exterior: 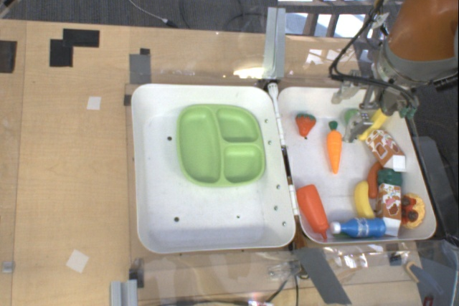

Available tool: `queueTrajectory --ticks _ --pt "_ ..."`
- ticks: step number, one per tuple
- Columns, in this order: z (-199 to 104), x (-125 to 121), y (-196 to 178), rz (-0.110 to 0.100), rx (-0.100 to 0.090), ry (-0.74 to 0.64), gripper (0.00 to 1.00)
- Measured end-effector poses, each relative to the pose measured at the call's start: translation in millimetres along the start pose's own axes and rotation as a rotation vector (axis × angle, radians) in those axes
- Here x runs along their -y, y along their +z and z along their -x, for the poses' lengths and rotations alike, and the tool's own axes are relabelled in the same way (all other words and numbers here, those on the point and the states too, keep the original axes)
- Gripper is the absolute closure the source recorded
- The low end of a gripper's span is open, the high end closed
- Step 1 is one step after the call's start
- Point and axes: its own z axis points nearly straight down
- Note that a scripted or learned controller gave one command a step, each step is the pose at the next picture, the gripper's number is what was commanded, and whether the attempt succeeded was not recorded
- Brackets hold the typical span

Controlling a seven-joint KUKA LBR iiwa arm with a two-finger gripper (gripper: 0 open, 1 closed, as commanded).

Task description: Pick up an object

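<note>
Bench, bins, hand above carrot

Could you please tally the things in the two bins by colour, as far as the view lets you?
Green: 1, divided plate
Orange: 1, carrot
Red: 2, strawberry, red bottle
Yellow: 1, banana
Blue: 1, blue bottle
Total: 6; the cluttered far-right pile is uncounted.

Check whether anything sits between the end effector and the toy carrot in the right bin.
Nothing visible does. The end effector hangs over the right bin's upper part, and the toy carrot lies just to its left on bare bin floor. The strawberry sits further left, off that path.
</note>
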Motion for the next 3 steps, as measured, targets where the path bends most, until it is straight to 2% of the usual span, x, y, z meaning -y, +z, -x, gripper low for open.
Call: queueTrajectory --ticks 1,2,3 --pt "-13 -24 119 -0.001 0.006 -0.161 0.0" --pt "-33 56 130 -0.003 0.003 -0.045 0.0" --pt "-27 52 115 -0.004 0.017 -0.057 1.0"
